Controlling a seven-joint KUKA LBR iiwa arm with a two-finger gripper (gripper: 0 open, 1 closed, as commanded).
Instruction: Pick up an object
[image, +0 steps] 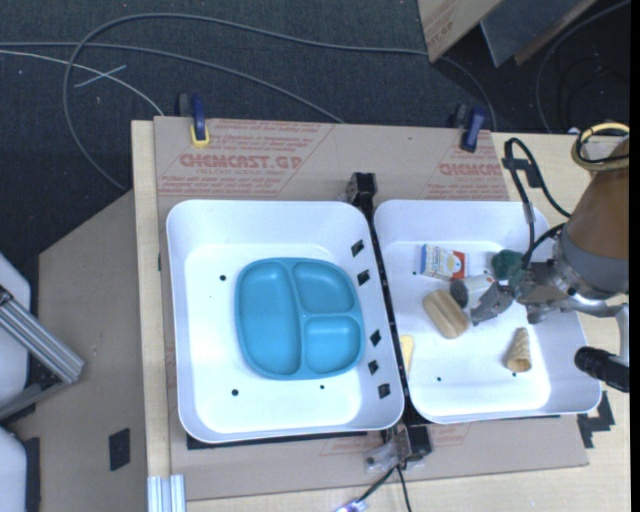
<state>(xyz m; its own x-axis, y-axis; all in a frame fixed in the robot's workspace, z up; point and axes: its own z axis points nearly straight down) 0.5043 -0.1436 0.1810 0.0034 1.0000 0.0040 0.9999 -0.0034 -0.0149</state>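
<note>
- Down in the right bin (560, 395), several candidate objects lie loose: a tan cylinder-like piece (446, 313) nearest the middle, a small tan cone (518, 350) toward the near edge, a white packet with blue and red print (441, 262) at the back, and a green item (506, 265) beside the arm.
- Just right of the cylinder, the gripper (487, 303) sits low among them; whether its fingers are spread or closed I cannot tell, and nothing is visibly held.
- Its low position suggests a grasp attempt on the cylinder or something close by.
- Across the divider, the left bin (200, 380) holds a blue sectioned plate (298, 317).
- Behind the bins, the board (250, 155) reads "CHEMCAST GP" in red; the packet's print is too small to read.
</note>
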